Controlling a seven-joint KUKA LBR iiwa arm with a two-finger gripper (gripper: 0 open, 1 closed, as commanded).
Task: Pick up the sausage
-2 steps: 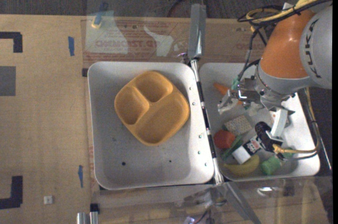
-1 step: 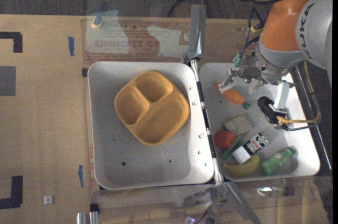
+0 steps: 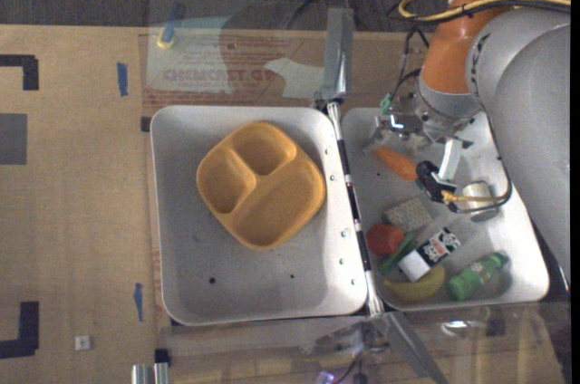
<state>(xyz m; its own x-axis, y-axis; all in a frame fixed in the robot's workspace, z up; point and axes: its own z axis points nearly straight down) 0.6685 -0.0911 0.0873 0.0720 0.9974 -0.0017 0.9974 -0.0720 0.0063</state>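
Observation:
The sausage, an orange-red elongated piece, lies in the upper left part of the right bin, pointing down and to the right. My gripper hangs just behind it near the bin's back left corner, beneath the orange-banded wrist. Nothing shows between the gripper and the sausage, which rests on the bin floor.
Lower in the right bin lie a tan waffle-like square, a red piece, a white bottle with black marks, a banana and a green bottle. A yellow divided plate sits in the left bin.

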